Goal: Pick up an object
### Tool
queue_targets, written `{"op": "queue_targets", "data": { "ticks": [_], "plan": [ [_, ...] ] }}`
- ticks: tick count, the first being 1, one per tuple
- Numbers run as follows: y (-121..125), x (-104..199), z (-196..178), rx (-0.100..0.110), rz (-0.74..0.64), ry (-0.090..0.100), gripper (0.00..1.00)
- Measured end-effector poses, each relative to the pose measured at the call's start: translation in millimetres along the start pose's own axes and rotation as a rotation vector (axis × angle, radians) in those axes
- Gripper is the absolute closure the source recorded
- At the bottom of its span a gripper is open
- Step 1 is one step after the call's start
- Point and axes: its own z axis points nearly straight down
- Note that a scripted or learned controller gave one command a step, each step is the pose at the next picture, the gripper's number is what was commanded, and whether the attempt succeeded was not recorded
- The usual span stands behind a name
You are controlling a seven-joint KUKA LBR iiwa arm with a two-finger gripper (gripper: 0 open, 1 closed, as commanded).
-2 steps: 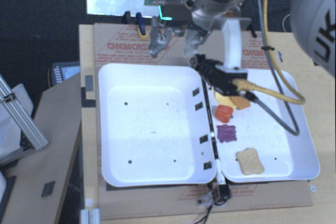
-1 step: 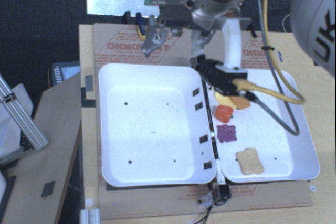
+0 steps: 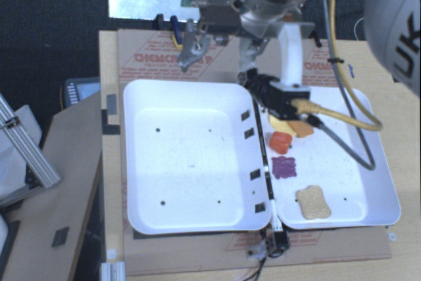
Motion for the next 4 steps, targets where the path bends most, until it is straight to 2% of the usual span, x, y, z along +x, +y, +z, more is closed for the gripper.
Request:
{"op": "queue_targets", "data": {
  "ticks": [4],
  "plan": [
    [0.0,0.0,0.0,0.000,0.000,0.000,0.00]
  ]
}}
